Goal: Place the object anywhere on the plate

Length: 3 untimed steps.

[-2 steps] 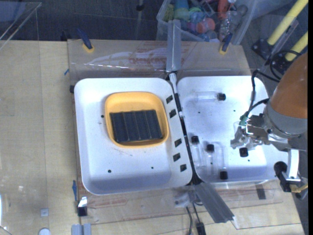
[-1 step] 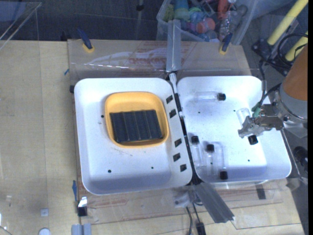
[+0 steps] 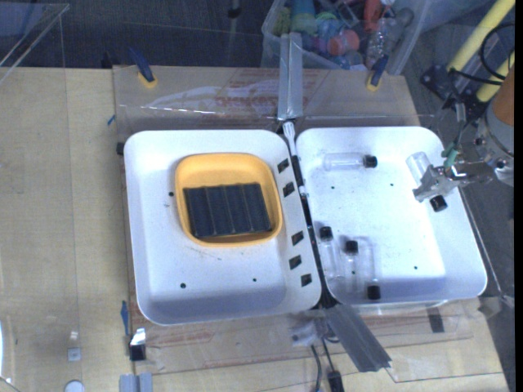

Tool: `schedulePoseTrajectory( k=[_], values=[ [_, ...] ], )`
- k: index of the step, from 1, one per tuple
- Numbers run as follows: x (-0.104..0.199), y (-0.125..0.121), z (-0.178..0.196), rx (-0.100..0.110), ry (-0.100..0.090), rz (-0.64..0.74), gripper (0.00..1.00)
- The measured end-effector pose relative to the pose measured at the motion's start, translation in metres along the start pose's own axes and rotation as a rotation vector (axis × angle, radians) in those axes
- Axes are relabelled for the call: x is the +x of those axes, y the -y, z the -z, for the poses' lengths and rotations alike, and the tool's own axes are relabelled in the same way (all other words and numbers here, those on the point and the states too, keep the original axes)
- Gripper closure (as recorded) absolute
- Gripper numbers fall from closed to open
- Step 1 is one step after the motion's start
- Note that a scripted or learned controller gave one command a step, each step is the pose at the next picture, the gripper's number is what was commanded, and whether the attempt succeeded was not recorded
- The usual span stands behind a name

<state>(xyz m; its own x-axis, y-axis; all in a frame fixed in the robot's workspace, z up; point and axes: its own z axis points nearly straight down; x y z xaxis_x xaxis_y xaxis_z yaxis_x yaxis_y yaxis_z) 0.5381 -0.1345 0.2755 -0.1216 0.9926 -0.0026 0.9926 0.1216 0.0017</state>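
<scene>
A yellow square plate (image 3: 186, 178) lies in the left bin (image 3: 155, 276). A dark grey ridged block (image 3: 227, 211) rests flat on the plate and covers most of its floor. My gripper (image 3: 434, 184) hangs over the right rim of the right bin (image 3: 409, 243), far from the plate. Right by it are a clear vial (image 3: 418, 165) and a small black cap (image 3: 439, 203); whether it grips them I cannot make out.
The right bin holds several clear vials with black caps: one at the back (image 3: 347, 162) and a cluster near the front left (image 3: 350, 256). A metal divider (image 3: 290, 96) runs between the bins. A tub of coloured toys (image 3: 343, 15) stands behind.
</scene>
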Motion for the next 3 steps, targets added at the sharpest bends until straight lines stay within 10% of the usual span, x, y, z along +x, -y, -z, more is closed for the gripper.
schedulePoseTrajectory(
  k=[1,2,3],
  values=[
    [-0.036,-0.043,-0.035,-0.003,0.001,0.383,1.0],
    [-0.099,-0.071,0.005,-0.006,0.004,0.689,1.0],
    [-0.101,-0.109,0.062,-0.007,0.005,1.036,1.0]
  ],
)
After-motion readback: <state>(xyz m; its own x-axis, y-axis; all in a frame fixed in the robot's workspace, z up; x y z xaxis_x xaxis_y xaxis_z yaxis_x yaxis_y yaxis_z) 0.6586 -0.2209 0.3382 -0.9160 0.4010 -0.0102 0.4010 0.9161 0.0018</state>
